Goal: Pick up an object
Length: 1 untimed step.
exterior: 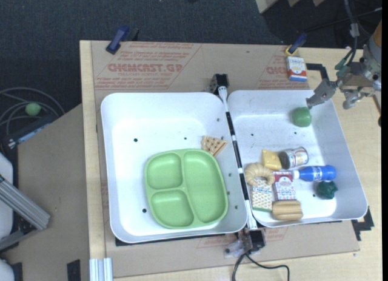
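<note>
My gripper point(330, 102) hangs over the far right corner of the right bin point(351, 170), open, with nothing between its fingers. A green ball point(301, 116) lies just below and left of the left finger point(318, 94), apart from it. Nearer the front of that bin lie a yellow block point(271, 159), a small can point(295, 156), a blue bottle point(316, 173), a dark green piece point(325, 190), a pastry point(257, 172), a red and white carton point(284, 186), a waffle square point(262, 199) and a bun point(287, 210).
The left bin point(121, 152) holds a green divided plate point(185, 187) and a waffle piece point(213, 145) by the wall between the bins. A small box point(296, 67) lies on the bench behind the right bin. Blue clamps point(118, 39) sit at the bench's far edge.
</note>
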### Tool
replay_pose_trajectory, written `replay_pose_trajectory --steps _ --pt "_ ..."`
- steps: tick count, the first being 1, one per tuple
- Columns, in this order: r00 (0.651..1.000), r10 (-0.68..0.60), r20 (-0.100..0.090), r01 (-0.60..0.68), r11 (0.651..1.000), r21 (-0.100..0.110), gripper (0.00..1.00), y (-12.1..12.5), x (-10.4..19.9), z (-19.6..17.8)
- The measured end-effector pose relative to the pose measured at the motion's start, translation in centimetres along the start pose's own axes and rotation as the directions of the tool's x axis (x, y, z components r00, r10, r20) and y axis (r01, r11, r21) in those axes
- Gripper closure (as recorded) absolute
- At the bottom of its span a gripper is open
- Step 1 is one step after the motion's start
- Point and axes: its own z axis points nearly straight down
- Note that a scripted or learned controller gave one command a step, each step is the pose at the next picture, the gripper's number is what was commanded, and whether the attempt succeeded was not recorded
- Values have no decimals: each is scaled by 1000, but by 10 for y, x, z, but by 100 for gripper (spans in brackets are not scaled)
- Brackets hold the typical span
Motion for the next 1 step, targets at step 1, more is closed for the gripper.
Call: replay_pose_trajectory --steps 1 --pt "1000 1 -1 -1 1000 5 0 -42 -6 174"
